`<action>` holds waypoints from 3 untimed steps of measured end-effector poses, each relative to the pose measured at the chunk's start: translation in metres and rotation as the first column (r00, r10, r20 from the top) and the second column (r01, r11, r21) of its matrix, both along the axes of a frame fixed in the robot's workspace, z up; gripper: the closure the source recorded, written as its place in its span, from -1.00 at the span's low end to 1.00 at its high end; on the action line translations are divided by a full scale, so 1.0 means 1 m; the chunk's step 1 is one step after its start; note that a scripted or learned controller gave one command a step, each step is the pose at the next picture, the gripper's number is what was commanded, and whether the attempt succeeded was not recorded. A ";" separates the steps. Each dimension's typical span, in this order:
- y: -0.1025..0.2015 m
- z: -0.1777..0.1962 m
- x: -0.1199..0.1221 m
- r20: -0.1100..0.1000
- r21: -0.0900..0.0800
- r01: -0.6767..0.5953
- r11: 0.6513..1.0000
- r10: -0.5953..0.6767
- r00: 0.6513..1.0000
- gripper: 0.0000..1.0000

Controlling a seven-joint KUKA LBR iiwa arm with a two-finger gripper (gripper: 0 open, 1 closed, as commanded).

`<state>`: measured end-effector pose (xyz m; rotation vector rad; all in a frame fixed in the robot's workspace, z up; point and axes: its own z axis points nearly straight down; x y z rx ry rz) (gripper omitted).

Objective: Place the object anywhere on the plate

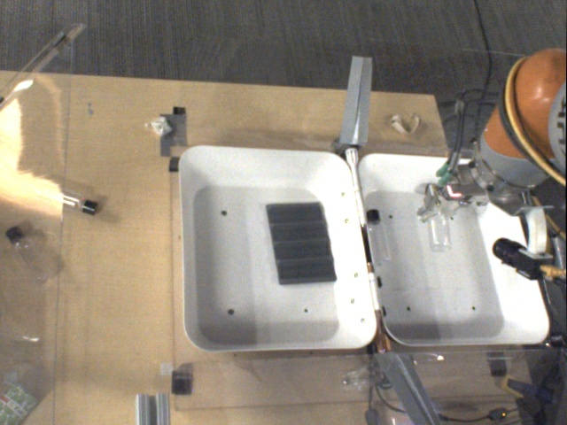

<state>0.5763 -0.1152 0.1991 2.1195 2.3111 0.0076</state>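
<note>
A dark grey ridged plate (301,242) lies flat in the middle of the left white bin (202,264). In the right bin (461,312), a small black-capped object (373,217) rests against the left wall; a faint clear body seems to run down from the cap. My gripper (439,227) hangs over the upper middle of the right bin, to the right of that object and apart from it. Nothing can be made out in its grasp. The arm with its orange band (532,104) comes in from the upper right.
A grey metal post (358,100) stands at the back where the two bins meet. On the wooden bench to the left lie two small clear vials with black caps (89,206) (13,235). Small black blocks (180,113) (182,381) sit by the left bin's corners.
</note>
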 end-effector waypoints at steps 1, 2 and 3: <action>0.071 0.005 0.088 -0.003 -0.001 -0.209 0.978 0.209 0.978 1.00; 0.130 -0.013 0.093 -0.002 -0.002 -0.512 0.859 0.512 0.859 1.00; 0.219 -0.013 0.059 0.000 -0.003 -0.680 0.733 0.680 0.733 1.00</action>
